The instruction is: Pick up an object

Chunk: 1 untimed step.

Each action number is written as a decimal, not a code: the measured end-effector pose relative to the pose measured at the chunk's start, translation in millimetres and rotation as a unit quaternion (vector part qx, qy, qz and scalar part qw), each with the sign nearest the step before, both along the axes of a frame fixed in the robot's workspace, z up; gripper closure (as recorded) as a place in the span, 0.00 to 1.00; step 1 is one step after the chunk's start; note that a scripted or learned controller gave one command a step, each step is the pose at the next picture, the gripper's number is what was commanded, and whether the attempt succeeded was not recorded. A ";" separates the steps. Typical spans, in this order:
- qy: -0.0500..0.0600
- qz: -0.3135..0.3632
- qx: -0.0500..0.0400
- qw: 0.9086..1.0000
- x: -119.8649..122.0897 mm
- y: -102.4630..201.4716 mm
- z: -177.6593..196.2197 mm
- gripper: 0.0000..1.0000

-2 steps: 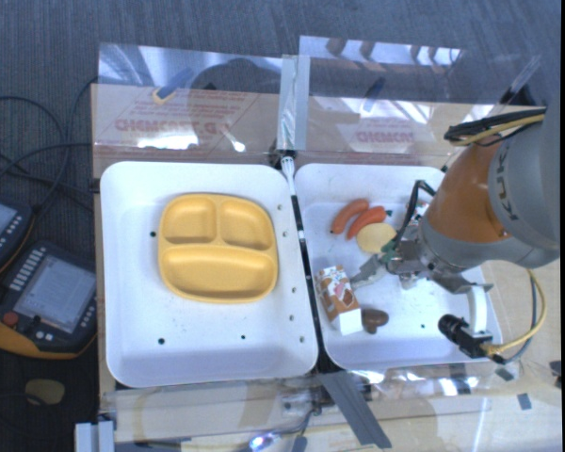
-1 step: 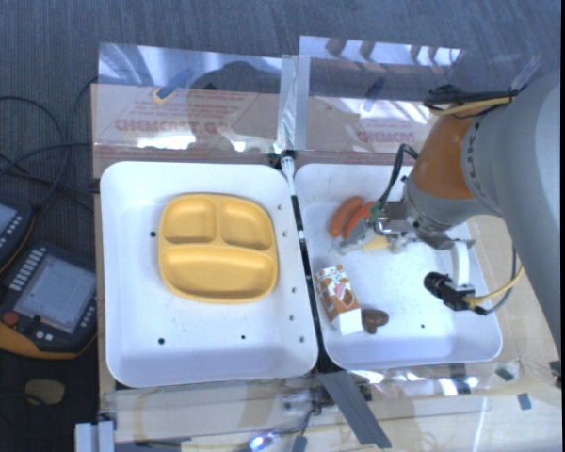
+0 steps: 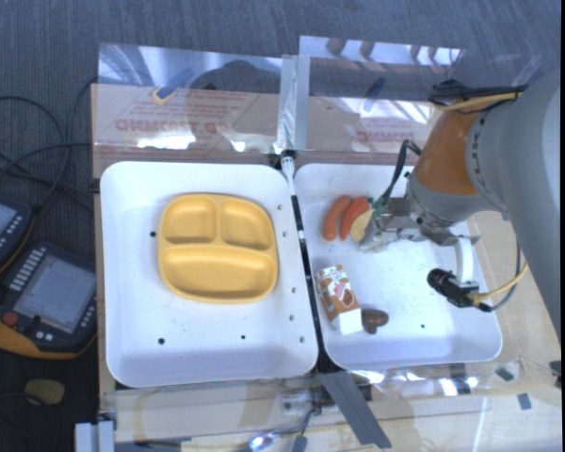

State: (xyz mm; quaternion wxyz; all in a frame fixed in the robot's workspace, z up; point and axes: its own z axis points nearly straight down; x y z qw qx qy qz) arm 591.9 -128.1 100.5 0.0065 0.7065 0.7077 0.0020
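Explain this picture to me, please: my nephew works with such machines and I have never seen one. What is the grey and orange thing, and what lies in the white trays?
The grey and orange thing is a robot arm, reaching in from the right. One camera fixed above the bench looks down at a slant on two shallow white bins. The left white bin holds a yellow plastic plate with three compartments. The right white bin holds an orange sausage-shaped toy, a small printed packet and a small brown lump. The arm's claw sits low beside the orange toy, near a pale piece that I cannot identify. Whether the claw grips anything is unclear from here. A black cable plug hangs off the arm.
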 end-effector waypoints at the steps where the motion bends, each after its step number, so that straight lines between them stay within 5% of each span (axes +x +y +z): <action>1: 0.001 0.000 0.000 1.000 -0.7 0.0 -1.6 0.00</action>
